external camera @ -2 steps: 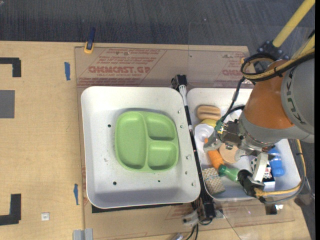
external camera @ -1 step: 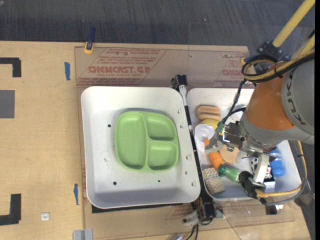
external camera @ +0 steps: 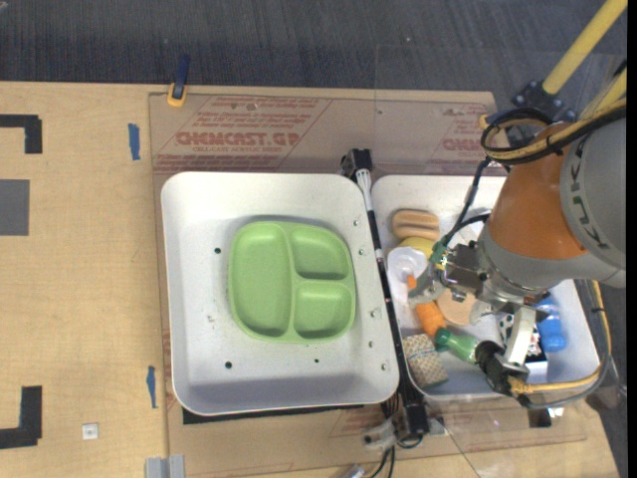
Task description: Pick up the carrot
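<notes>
Camera view, from above at a slant. Two white bins side by side on the bench (external camera: 80, 297): left bin (external camera: 199, 217) with a green divided plate (external camera: 294, 280) lying flat at its middle; right bin (external camera: 587, 352) crowded and largely covered by the arm (external camera: 557, 212) reaching in from the right. Carrot (external camera: 429, 317) seen in the right bin, near its left wall, orange, lying just above a green bottle-like item (external camera: 460, 345) and just below a white cup-like piece (external camera: 405, 264). Only part of the carrot exposed; upper end tucked under the wrist hardware. End effector (external camera: 450, 272) placed low over the bin's middle, close above the carrot; fingers lost among metal parts and clutter, so released or clenched: cannot tell. Nothing clearly seen between them. Bun-shaped tan item (external camera: 415, 223) at the bin's far end, partly cut off by cables. Mesh-patterned object (external camera: 428, 366) at the near left corner, a blue item (external camera: 552, 335) on the right, half hidden behind a white and black part. Tan disc beneath the wrist, mostly covered, identity unclear. Arm's upper links cut off at the right.
</notes>
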Controlling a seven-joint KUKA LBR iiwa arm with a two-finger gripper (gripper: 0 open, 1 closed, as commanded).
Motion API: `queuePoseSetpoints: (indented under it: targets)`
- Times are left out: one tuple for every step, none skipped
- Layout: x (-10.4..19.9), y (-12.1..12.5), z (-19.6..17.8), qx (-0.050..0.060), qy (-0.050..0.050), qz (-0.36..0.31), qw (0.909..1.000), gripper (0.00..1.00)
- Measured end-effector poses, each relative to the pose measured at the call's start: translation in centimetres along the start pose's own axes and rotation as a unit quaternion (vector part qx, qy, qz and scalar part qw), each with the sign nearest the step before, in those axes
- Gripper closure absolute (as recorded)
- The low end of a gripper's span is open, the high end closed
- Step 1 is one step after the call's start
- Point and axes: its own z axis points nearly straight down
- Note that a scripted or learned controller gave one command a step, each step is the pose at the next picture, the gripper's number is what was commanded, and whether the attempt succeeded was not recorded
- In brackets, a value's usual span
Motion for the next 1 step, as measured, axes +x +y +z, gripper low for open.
queuePoseSetpoints:
  targets:
    - [0.00, 0.00, 0.00, 0.000, 0.000, 0.000, 1.0000, 0.00]
